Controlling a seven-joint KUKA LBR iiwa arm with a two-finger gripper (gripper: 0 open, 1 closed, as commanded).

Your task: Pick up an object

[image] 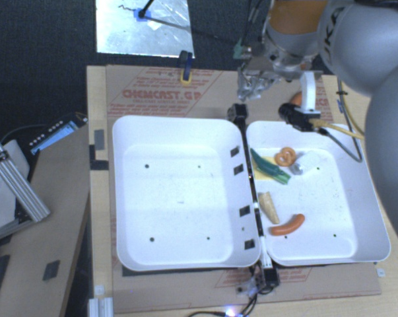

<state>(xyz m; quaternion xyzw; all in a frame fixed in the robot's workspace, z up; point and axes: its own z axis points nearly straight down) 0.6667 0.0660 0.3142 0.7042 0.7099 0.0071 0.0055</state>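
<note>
Arm (357,38) cut off by top and right edges, grey body with orange band, bulk of it blocks the far right corner of the right bin (331,246). Jaws (251,90) hang above the cardboard sheet (159,92), just beyond the far end of the divider where the two bins meet; small, dark and blurred against cables, cannot tell if apart or together, nothing visible between them. Objects all sit in right bin, nearer the camera than the jaws and apart from them: green pod-shaped item (270,166) by the divider, orange pretzel-like ring (286,156) just beside it, small grey piece (296,169) touching or nearly touching the ring, too small to identify. Pale cone-shaped item (269,207) further forward, orange sausage (288,225) just beside it. Left bin (179,127) white, shallow. Red print on cardboard reads "CHEMCAST G P", partly faint; more red print at front edge, unreadable. Foil-like square sheet (142,18) beyond the cardboard. Yellow and blue clamp (185,68) at cardboard's far edge. Tabletop (47,243) at left carries a metal rail (14,180), cut off by the left edge
</note>
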